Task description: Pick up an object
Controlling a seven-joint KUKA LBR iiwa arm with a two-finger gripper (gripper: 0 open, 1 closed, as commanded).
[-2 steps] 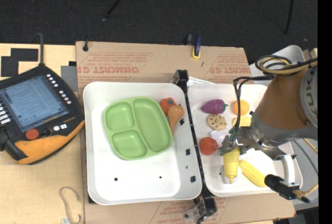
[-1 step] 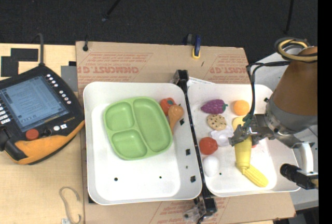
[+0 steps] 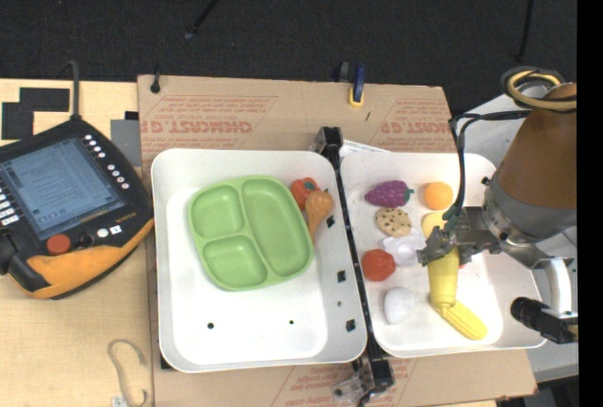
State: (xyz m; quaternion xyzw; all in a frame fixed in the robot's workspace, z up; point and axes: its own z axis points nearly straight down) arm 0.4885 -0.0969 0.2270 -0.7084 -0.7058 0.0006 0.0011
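Hovering over the right shallow white bin [image 3: 509, 339], my jaws [image 3: 443, 250] sit at the upper end of a yellow plastic corn cob [image 3: 452, 297]; I cannot tell their state.

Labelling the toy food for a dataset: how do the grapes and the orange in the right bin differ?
The grapes are purple and bumpy with a green stem end; the orange is plain orange and smooth. The grapes are elongated and lie lengthwise; the orange is round and smaller. Both sit side by side near the right bin's far edge.
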